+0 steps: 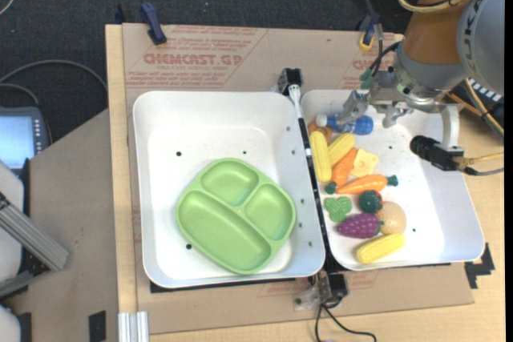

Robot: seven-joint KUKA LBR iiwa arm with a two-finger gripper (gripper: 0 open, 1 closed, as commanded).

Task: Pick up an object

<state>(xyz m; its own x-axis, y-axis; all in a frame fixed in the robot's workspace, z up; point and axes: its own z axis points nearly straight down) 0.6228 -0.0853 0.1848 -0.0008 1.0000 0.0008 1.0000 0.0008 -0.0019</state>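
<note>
Blue toy (361,124) lies right under the claw (370,110) at the right bin's (449,212) far-left corner; claw spread narrow, gripping nothing I can see.

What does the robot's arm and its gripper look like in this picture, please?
The arm is grey with a broad, rounded orange band above the wrist. Thin cables loop around that band. The gripper is metallic grey, with two slim fingers.

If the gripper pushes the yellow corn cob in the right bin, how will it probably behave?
The corn cob looks like stiff moulded plastic, so probably light and rigid. Its rounded, long shape suggests it may roll sideways. It lies against the bin wall, which would likely stop it rolling left.
</note>
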